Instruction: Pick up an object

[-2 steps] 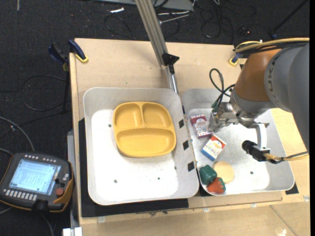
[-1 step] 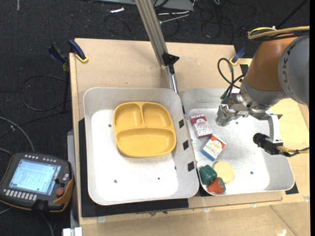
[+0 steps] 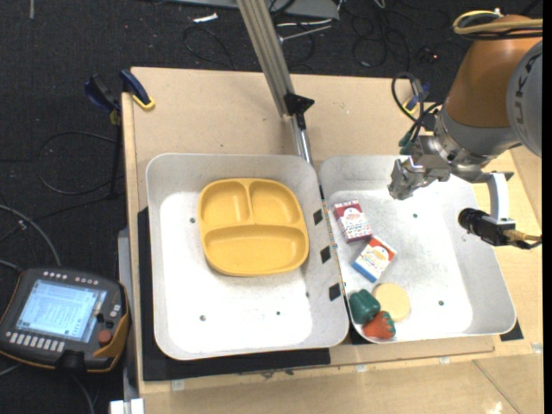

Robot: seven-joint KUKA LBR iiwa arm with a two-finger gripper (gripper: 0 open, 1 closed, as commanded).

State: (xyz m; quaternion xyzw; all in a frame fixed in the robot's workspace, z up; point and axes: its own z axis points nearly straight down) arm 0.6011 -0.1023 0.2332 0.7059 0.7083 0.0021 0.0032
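The right bin [image 3: 466, 257] holds a small red carton [image 3: 352, 221], a white, orange and blue box [image 3: 373, 259], a pale yellow round piece [image 3: 392, 299], a green pepper [image 3: 363, 304] and a red piece [image 3: 379, 324] at its front left corner. My gripper [image 3: 404, 182] hangs over the back of that bin, to the right of and behind the red carton, with nothing seen between its tips. The arm comes in from the upper right.
The left bin [image 3: 172, 257] bears a yellow divided plate [image 3: 254, 226]. A slanted metal pole [image 3: 269, 46] rises behind the bins. A teach pendant [image 3: 60, 316] lies off the bench at the lower left. A black fitting [image 3: 485, 222] sits at the right bin's right side.
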